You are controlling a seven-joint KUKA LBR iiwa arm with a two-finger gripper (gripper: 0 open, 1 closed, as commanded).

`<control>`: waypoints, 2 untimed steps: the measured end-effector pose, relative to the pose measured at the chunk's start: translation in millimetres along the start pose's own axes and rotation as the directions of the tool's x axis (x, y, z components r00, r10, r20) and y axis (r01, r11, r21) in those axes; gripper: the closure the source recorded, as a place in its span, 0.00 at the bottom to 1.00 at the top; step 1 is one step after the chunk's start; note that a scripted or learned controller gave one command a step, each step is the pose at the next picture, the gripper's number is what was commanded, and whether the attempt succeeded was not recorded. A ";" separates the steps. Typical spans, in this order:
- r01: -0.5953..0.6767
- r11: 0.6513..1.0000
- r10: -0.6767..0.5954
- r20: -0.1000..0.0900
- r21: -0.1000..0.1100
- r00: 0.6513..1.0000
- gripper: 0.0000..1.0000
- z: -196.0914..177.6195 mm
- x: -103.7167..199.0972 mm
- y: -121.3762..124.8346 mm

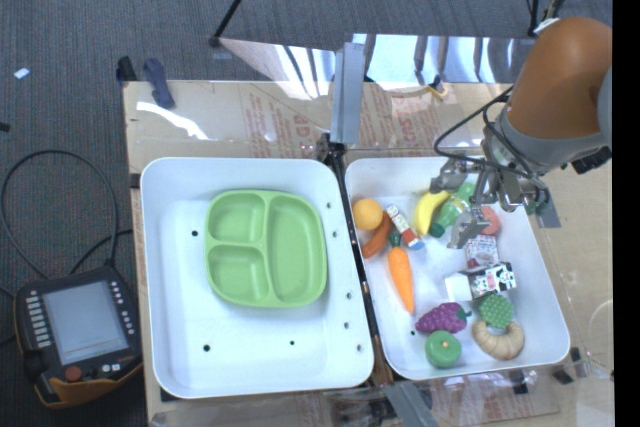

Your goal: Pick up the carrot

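arm bent over right bin (556, 310) | pincer (470, 205) above banana (430, 211) | carrot (401, 277) apart

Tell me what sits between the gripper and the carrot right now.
Little lies directly between them. The gripper hangs over the right bin beside the banana; the carrot lies down-left of it on bare floor, with a small red-and-white piece touching its leafy top.

Glossy plastic carrot (401, 279); smooth white bin (556, 320); matt green plate (267, 248)
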State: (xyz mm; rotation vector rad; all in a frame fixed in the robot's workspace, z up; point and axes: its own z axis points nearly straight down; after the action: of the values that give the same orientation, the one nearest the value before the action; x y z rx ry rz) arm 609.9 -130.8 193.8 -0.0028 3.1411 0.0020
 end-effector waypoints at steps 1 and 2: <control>0.112 0.994 -0.112 0.010 0.004 0.994 0.00 78.7 19.6 22.0; 0.117 0.993 -0.117 0.000 -0.001 0.993 0.00 106.5 63.1 39.8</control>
State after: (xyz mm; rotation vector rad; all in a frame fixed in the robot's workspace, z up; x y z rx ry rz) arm 546.8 -91.0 87.3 -0.1869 3.1351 0.0042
